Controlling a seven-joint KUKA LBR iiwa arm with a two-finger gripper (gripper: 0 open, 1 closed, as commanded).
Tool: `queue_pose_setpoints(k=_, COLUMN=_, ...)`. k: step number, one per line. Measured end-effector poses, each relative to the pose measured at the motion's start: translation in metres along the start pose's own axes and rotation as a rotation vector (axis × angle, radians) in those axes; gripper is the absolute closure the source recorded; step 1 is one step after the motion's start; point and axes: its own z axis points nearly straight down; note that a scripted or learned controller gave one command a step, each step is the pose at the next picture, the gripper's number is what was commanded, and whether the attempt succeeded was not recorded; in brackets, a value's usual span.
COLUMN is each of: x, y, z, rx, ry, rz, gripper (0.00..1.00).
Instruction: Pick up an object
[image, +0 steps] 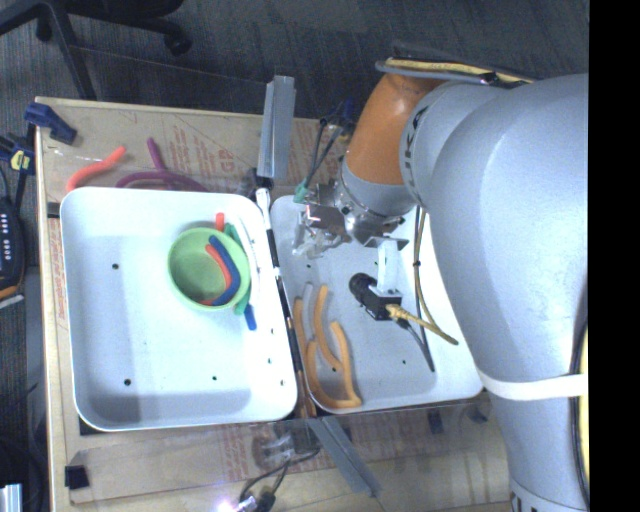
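A grey robot arm reaches from the right and lowers its gripper (318, 232) over the far end of the right bin (455, 375), apparently to pick from it; its opening cannot be judged, while orange-handled pliers (330, 355) lie loose nearer the viewer.

A pale wooden bench (190, 135) with faint red printing sits on a dark grey carpeted floor (230, 45). Beyond the bench's far left corner, the black legs of an office chair (110, 35) stand on the floor. Light falls evenly across the bench, with a small bright glare at its near edge.
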Motion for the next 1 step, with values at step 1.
queue_pose_setpoints(k=1, x=-0.0707, y=-0.0193, z=-0.0473, rx=-0.002, ry=-0.001, rz=-0.186, gripper=1.00)
